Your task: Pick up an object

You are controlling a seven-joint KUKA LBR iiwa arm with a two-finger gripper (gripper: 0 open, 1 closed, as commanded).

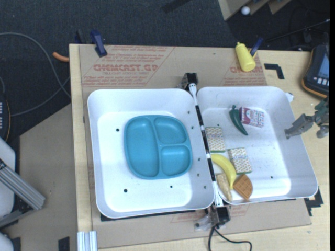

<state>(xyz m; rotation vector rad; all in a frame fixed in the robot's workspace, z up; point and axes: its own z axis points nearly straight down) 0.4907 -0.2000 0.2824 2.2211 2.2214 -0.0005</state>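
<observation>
The right bin (293, 184) holds several small things. A green pepper (238, 121) lies beside a red and white packet (254, 117) near its back. Two speckled square blocks (215, 138) (239, 160) sit by the left wall, with a yellow banana (224, 167) between them. A brown waffle-like piece (243, 186) rests at the front. My gripper (305, 130) hangs over the bin's right rim, open, with nothing between its fingers. It is well to the right of all the objects.
The left bin (104, 192) holds a blue divided plate (157, 146). A yellow clamp (244, 57) and a blue clamp (98, 43) sit on the board behind the bins. A black and orange device (318, 72) lies at the far right.
</observation>
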